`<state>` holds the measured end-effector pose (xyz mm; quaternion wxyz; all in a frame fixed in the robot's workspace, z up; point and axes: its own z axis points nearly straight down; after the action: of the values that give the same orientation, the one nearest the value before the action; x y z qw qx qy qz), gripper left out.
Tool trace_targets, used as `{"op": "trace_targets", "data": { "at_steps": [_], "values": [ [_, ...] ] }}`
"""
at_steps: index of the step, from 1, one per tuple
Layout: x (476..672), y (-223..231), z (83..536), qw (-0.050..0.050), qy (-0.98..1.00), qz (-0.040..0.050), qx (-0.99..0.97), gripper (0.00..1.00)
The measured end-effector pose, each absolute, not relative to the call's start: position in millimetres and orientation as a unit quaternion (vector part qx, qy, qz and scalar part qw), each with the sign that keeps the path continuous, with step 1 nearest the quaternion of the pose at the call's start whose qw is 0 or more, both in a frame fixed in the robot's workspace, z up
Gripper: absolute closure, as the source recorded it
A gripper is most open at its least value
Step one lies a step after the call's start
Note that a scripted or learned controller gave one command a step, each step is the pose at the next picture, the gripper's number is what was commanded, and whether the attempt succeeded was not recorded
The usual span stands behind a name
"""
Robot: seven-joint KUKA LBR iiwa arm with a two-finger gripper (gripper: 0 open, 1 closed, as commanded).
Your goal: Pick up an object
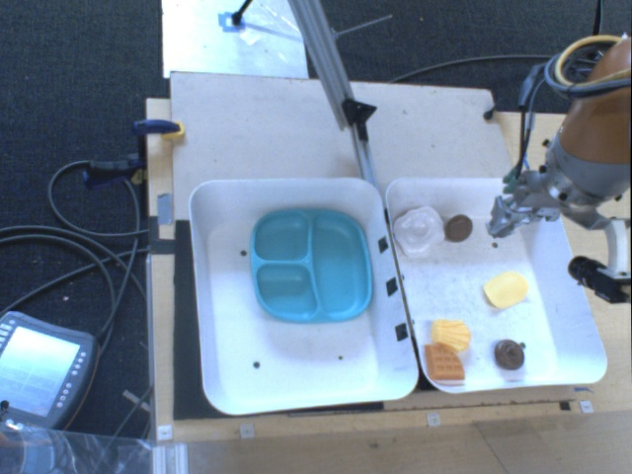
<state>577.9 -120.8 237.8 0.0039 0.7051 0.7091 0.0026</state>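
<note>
My gripper (500,223) hangs over the back of the right bin (563,265), just right of a small brown round piece (458,228). Nothing shows between its fingers. A clear plastic cup (419,230) lies at the bin's back left corner. A pale yellow chip-like piece (506,289) rests below the gripper. Near the front sit a yellow ridged piece (450,335), an orange waffle block (444,362) and a brown round piece (510,355).
The left bin (227,363) holds a teal divided plate (311,265). A grey metal pole (326,57) slants across the back of the bench down to the wall between the bins. Cables and a pendant (35,358) lie on the floor at left.
</note>
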Motion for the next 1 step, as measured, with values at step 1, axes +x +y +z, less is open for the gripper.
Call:
{"op": "trace_targets", "data": {
  "at_steps": [1],
  "values": [
    [579.6, -121.0, 283.5, 0.003, 0.709, 0.0021, 0.705, 1.0]
  ]
}}
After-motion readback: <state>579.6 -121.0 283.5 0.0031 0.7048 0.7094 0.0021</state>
